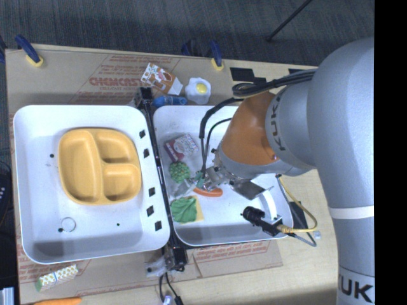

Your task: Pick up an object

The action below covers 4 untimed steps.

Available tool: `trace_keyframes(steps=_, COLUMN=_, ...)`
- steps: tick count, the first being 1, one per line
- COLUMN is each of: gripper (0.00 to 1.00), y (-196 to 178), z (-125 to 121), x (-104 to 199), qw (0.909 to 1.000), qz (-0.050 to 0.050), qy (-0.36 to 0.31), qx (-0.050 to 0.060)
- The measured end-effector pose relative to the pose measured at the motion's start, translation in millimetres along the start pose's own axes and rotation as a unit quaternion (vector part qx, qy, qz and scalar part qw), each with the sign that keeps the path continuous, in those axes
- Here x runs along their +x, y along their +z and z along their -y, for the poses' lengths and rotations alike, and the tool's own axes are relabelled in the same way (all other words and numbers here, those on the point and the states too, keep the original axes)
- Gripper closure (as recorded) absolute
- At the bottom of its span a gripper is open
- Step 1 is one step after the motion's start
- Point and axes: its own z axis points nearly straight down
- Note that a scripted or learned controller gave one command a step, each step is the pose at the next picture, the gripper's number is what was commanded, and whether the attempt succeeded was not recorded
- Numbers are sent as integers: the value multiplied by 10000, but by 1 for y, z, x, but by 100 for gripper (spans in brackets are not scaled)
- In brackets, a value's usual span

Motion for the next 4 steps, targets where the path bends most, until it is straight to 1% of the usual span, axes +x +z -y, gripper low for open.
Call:
trace_keyframes(steps=1, gripper=0, y=0, z=-5, x=-8, qw=9964, qz=15, qy=848, qx=-15)
trace_keyframes(steps=2, gripper=0, y=0, z=-5, x=-4, qw=9981, qz=2, qy=616, qx=-5)
trace_keyframes(steps=3, gripper=0, y=0, z=-3, x=-14, qw=9792, qz=12, qy=2029, qx=-13)
trace_keyframes(steps=4, gripper=100, y=-10, z=-4, x=-13, qw=9796, qz=3, qy=2008, qx=-8)
